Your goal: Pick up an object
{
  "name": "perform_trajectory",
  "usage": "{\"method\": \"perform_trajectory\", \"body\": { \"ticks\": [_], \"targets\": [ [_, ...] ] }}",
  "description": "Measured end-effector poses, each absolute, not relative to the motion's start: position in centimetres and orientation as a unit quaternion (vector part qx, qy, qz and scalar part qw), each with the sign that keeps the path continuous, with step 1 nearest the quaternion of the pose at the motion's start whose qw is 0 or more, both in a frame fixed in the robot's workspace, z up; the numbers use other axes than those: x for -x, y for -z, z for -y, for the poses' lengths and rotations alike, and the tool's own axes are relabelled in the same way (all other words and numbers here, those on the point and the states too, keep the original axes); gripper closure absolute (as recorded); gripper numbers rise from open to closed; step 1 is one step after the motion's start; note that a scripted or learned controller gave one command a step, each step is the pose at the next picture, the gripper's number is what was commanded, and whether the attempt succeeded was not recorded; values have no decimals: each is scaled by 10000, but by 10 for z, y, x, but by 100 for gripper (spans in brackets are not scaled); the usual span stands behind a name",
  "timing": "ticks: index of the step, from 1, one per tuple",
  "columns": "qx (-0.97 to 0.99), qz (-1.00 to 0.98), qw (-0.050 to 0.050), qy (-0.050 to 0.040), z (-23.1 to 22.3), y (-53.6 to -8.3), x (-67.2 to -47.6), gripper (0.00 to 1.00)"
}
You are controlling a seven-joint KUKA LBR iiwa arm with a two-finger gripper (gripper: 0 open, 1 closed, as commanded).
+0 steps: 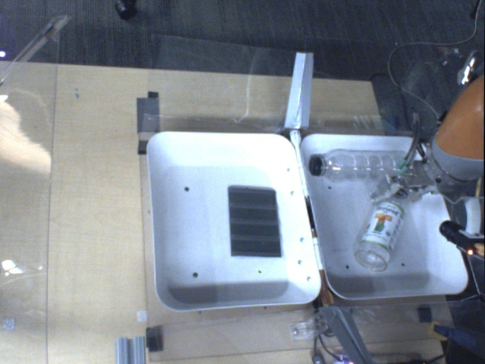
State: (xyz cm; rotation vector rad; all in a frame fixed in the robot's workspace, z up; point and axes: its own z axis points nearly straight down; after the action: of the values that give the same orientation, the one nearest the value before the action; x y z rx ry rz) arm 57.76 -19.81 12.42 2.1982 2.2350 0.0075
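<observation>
We see two white bins side by side on a light wood bench [83, 226]. The left bin [170, 203] has a dark ribbed mat [255, 221] lying flat near its middle, long side running near-to-far. A metal strip [299, 89] stands at the far end of the seam btwn the bins.

The right bin [432, 275] holds two bottles. A clear plastic bottle [356, 164] lies on its side along the far wall, dark cap pointing left, close to the bin's far-left corner. A 2nd, smaller bottle w/ a white label [381, 231] lies tilted in the middle of the bin, its top end pointing far-right and its base toward the near-left. The label shows red, orange and green marks; we can't read them. The two bottles are near each other at the far end but we can't tell if they touch.

The arm comes in from the right, w/ its orange band [462, 127] at the right edge and grey wrist below it. The gripper [403, 179] sits over the far-right part of the right bin, right at the top end of the labelled bottle and just beside the right end of the clear one. The tip area is a tangle of metal and thin cables, so we cannot tell how the hand is set, nor whether anything sits in its grip. Both bottles appear to rest on the bin floor.

Dark carpet [227, 14] lies beyond the bench's far edge.
</observation>
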Motion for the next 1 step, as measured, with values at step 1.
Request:
{"method": "perform_trajectory", "body": {
  "ticks": [1],
  "targets": [
    [-7032, -7108, -145, 87, 208, -85, -629, 0]
  ]
}}
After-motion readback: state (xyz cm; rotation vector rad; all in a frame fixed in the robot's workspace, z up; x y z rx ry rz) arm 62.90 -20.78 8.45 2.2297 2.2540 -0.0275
